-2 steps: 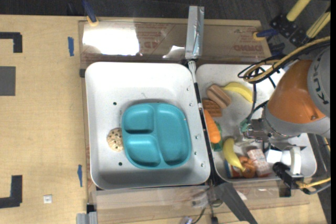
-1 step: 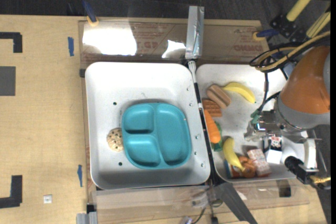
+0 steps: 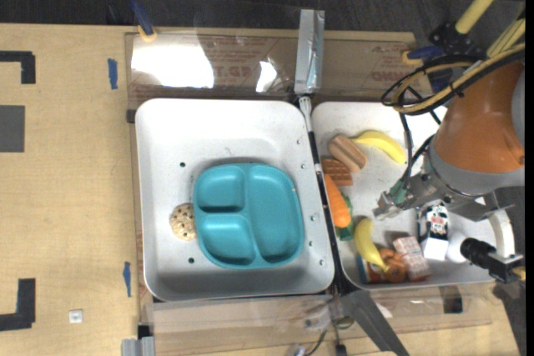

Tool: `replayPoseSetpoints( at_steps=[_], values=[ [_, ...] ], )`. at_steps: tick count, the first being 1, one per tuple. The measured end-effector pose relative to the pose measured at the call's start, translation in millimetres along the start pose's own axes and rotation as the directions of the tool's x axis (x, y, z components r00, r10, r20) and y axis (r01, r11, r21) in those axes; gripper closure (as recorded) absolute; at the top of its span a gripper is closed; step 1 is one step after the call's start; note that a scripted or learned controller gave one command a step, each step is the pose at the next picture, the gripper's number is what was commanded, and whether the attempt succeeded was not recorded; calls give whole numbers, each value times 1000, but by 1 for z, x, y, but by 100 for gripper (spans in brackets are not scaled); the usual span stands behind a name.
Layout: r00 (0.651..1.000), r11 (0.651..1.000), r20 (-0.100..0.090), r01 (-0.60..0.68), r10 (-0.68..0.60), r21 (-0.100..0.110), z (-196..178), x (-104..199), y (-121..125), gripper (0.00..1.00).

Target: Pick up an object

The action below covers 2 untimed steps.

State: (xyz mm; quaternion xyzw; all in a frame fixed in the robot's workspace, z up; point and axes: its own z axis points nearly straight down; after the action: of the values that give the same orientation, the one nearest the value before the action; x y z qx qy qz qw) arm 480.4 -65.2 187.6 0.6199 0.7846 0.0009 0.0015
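Note:
The right bin [image 3: 377,119] holds play food: a yellow banana [image 3: 380,144] at the back, a hot dog bun [image 3: 346,152], a brown waffle-like piece [image 3: 335,171], an orange carrot [image 3: 337,203], a second small banana [image 3: 367,242] and a pinkish block [image 3: 409,250] near some red and orange pieces [image 3: 388,269] at the front. My gripper [image 3: 399,200] hangs over the middle of this bin, right of the carrot and above the small banana. Nothing shows between its fingers.
The left bin [image 3: 158,129] carries a teal divided plate [image 3: 247,213] with a cookie [image 3: 183,222] at its left edge. A clear plastic wall [image 3: 308,54] stands behind both bins. The arm's orange band [image 3: 480,129] covers the right bin's right side.

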Motion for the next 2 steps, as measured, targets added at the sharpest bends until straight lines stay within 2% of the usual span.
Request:
replayPoseSetpoints(
  at_steps=[1, 2],
  values=[
    [1000, 1000, 0, -1, 1, 1, 0, 0, 0, 0],
    [1000, 1000, 1, 0, 0, -4, -10, -1, 1, 100]
  ],
)
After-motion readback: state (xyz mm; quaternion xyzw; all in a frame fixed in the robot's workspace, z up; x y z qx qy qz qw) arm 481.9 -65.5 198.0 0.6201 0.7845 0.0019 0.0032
